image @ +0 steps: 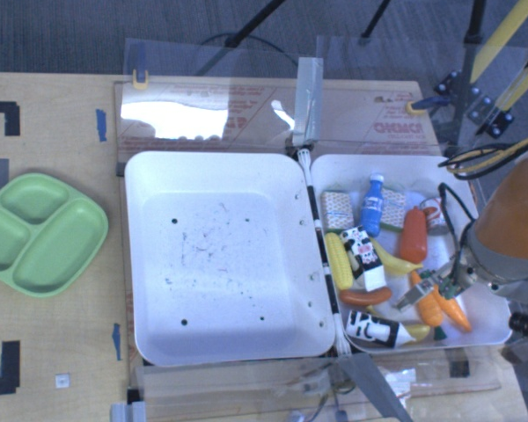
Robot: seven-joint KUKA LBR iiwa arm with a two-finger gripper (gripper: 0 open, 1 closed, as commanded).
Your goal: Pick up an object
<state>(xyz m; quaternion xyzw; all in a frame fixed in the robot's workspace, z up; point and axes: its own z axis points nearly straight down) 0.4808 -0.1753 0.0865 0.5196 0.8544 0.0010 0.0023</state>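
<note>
The right bin (502, 323) holds a heap of toy foods. Among them are a blue bottle (372, 202), a red sausage-shaped piece (413, 234), a yellow corn cob (338, 258), a cow-patterned bottle (363, 255), a banana (393, 258), a brown hot dog (366, 296) and a black-and-white bottle (374, 328). Orange carrots (443, 309) lie at the front right of the heap. My gripper (427, 290) hangs low right over the carrots, reaching in from the right. The arm's orange band (510, 218) covers the bin's right side.
The left bin (158, 178) is a bare white tray. A green divided plate (40, 233) sits on the wooden bench at far left. Clear plastic walls (211, 104) stand behind both bins. Two checked packets (337, 207) lie at the back of the heap.
</note>
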